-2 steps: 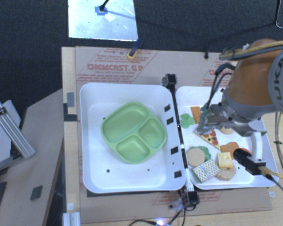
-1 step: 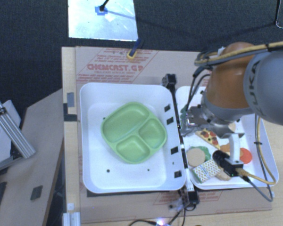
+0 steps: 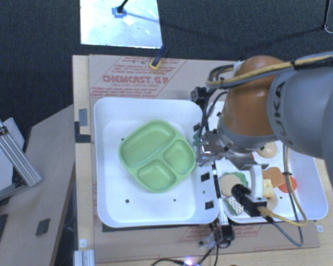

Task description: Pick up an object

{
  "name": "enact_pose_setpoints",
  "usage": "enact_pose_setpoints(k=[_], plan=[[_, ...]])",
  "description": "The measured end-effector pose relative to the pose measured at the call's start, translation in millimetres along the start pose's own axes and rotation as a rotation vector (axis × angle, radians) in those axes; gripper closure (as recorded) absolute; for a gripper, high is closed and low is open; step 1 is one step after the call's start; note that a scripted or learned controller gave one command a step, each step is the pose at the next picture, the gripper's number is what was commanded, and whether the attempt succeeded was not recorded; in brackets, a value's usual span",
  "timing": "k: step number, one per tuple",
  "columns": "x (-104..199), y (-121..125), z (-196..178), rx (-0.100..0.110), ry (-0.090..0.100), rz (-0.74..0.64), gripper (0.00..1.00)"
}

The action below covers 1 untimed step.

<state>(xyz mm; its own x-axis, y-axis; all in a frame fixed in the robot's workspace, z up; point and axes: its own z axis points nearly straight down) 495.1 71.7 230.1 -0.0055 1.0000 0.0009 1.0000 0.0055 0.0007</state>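
Arm (image 3: 277, 104) over the right bin (image 3: 316, 204), its bulk hiding the fingers.
Whether they are released or clenched cannot be told; green divided plate (image 3: 157, 155) lies in the left bin (image 3: 108, 204).

Red print on the cardboard sheet (image 3: 134, 76) under the bins reads "CHEMCAST" — smaller lines illegible.
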Motion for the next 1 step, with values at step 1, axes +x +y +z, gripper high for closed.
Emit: enact_pose_setpoints(k=[1], plan=[[-8.6,0.0,15.4,0.000,-0.001,0.005,1.00]])
